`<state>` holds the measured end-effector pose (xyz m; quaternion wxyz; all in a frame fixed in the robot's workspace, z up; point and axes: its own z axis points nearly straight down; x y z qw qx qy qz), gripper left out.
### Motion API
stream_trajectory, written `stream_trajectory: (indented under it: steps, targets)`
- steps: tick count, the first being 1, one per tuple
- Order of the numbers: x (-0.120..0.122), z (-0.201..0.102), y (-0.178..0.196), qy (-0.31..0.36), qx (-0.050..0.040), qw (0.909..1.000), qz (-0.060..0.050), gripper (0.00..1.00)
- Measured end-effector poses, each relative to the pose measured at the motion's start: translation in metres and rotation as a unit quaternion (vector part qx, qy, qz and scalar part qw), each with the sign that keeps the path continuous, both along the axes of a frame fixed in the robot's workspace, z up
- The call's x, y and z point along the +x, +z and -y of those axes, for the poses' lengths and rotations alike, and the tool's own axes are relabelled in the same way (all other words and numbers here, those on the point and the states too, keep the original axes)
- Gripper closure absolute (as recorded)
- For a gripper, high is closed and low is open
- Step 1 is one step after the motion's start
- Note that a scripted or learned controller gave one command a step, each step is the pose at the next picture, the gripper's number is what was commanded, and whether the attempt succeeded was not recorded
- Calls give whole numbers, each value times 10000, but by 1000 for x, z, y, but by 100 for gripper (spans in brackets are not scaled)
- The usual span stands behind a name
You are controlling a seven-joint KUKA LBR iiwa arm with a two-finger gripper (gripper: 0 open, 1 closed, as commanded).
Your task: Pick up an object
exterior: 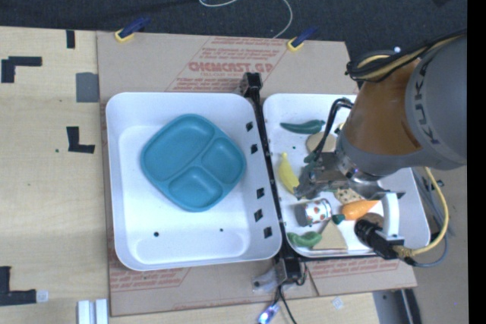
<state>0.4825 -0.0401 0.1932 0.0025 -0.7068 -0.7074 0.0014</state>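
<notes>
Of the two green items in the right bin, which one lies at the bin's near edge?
The green piece at the right bin's bottom edge, left of the orange carrot. The other, a dark green pepper, lies toward the far wall.

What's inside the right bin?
Right bin holds a green pepper, a yellow banana, an orange carrot, a small silver thing and a green piece. The arm covers the bin's right half.
</notes>
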Motion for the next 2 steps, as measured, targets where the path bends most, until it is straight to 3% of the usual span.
stream_trajectory:
  steps: [1, 2]
  targets:
    - [2, -92, 128, 57, 10, 10000, 81, 100]
    - [4, -30, 193, -23, -15, 10000, 62, 100]
